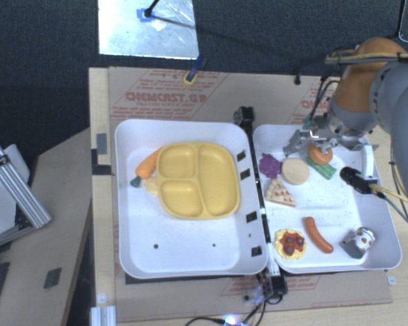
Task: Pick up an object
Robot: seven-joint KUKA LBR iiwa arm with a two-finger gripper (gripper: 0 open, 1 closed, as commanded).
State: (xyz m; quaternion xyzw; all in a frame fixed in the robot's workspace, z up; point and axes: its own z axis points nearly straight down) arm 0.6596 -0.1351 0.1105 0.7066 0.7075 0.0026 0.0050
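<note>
My gripper (314, 140) hangs over the far end of the right bin (384, 212), and the grey arm comes in from the right. Just below it lies an orange and green toy vegetable (321, 157), close to the gripper or touching it. A round beige bun (296, 171) sits beside that, with a purple piece (269, 164) to its left. Nearer the front are a pizza slice (280, 194), a red sausage (317, 234), a small dish of pasta with red sauce (290, 243) and a grey and silver object (358, 242).
The left bin (132, 236) holds a yellow divided plate (194, 180) with a toy carrot (147, 164) at its left rim. A black divider (256, 182) runs between the two bins. A shiny metal sheet (148, 19) lies beyond the bench.
</note>
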